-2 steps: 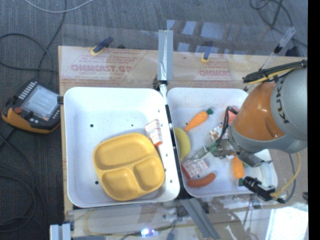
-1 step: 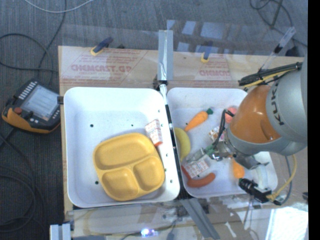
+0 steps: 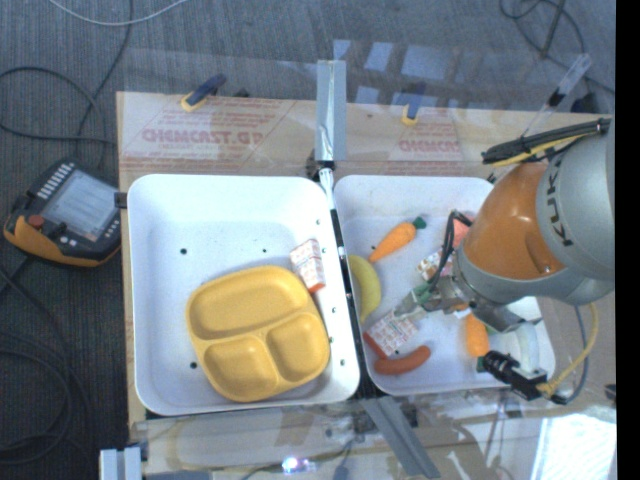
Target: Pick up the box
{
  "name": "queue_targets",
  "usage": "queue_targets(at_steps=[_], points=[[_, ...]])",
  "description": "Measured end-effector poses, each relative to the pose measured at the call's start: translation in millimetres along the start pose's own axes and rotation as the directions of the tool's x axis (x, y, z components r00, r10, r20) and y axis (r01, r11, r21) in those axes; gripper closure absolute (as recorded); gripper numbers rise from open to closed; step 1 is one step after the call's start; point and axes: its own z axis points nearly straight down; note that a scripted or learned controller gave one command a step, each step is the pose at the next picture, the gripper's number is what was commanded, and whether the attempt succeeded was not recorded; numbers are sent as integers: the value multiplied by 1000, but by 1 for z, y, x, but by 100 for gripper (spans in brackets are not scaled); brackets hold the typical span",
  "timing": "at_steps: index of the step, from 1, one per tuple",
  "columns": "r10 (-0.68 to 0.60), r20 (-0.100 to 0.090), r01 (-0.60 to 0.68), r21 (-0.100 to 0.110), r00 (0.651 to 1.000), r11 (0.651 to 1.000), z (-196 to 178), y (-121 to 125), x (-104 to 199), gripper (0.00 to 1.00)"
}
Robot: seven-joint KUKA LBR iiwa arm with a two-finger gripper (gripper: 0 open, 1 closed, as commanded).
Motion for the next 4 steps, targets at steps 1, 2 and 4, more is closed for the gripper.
queue_targets(at_steps=[1, 2, 4], points=[[0, -1, 0, 4, 1000, 1000, 2, -1, 0, 0], [-35, -3, 36, 7, 999, 999, 13, -2, 5, 0], [-37, -10, 37, 37, 999, 999, -9, -13, -6, 0]])
